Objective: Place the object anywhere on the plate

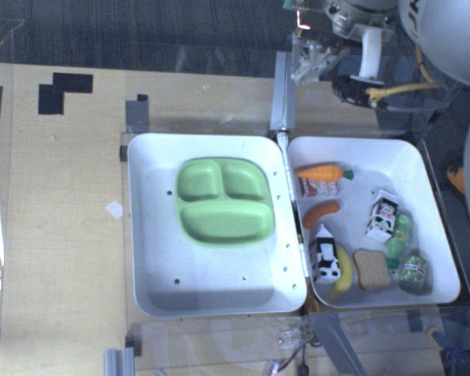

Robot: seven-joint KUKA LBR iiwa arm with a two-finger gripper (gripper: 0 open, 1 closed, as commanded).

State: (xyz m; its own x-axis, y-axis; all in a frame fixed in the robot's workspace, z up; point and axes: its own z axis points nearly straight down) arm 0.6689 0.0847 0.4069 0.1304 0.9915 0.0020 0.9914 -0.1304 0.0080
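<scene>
**Asker:** What lies nearest the camera?

**Arm:** Take the right bin [437, 204] as a dial. At six o'clock a banana [341, 279] lies along the near wall; a cow-patterned carton [324, 258] stands touching it at about seven; a slice of bread [372, 270] sits just beside the banana at five; a small green packet [413, 272] lies at four, near the bread.

**Asker:** And further back in that bin?

**Arm:** At three o'clock a white carton [383, 215] lies tilted, with a green bottle [399, 232] touching its right side; a sausage [321, 210] lies at nine, near the wall between the bins; a carrot [322, 174] lies at eleven, its green top pointing toward three.

**Asker:** Where is the plate?

**Arm:** The green plate [223, 202] sits in the left bin [141, 233], a little toward twelve o'clock of that bin's middle; it has two small compartments on the far side and one long one on the near side. Every toy lies in the right bin, well apart from the plate; I cannot tell which of them is the one meant for it.

**Asker:** And your claw?

**Arm:** My claw [309, 56] hangs beyond both bins, at twelve o'clock from the wall between them, over the bench's far edge; it looks pale and perhaps see-through against the clutter there, so I cannot tell whether it is spread or pressed together; I see no toy in it.
</scene>
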